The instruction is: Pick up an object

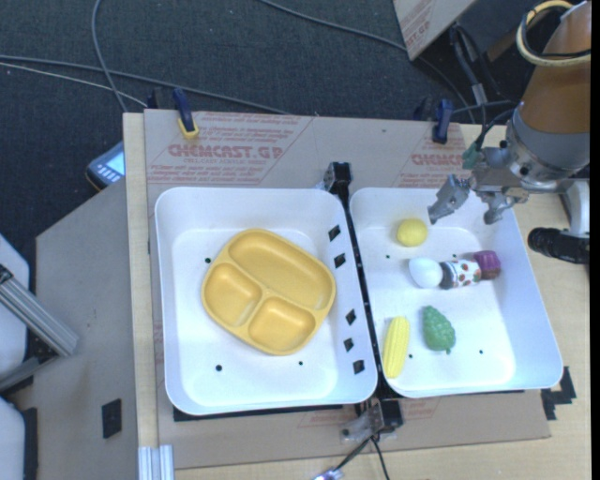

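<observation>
The right bin point(525, 309) holds a yellow ball point(412, 232), a small bottle with a white end and purple cap point(456, 273), a green bumpy fruit point(437, 329) and a yellow corn cob point(397, 345). My gripper point(467, 204) hangs over the bin's far edge, above and to the right of the yellow ball. Its two grey fingers are spread apart with nothing between them. The left bin point(178, 309) holds a yellow divided plate point(268, 291).
A black clip strip point(347, 281) runs between the two bins. Clamps point(186, 114) hold the cardboard base at the back. Cables cross the dark floor behind, and a cardboard box point(427, 21) stands at the top right.
</observation>
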Motion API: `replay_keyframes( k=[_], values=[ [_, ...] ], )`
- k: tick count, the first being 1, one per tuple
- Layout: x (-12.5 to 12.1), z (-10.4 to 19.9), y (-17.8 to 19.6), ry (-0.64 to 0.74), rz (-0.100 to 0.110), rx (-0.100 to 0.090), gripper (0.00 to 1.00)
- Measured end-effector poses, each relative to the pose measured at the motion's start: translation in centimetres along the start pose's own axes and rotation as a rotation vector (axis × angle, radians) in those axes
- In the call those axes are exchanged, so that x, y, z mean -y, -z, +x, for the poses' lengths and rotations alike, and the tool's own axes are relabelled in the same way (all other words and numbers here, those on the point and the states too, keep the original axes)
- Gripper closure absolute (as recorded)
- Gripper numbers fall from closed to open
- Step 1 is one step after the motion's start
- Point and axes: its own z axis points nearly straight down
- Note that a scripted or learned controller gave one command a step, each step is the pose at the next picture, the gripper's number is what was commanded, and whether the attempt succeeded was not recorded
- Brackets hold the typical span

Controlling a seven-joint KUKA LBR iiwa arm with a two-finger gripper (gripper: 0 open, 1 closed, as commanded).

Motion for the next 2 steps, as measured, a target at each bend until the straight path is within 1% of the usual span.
replay_keyframes(
  k=[1,2],
  values=[
    [-0.2,0.0,0.6,0.002,-0.012,0.002,0.00],
    [-0.4,-0.1,-5.7,0.002,-0.006,0.000,0.00]
  ],
)
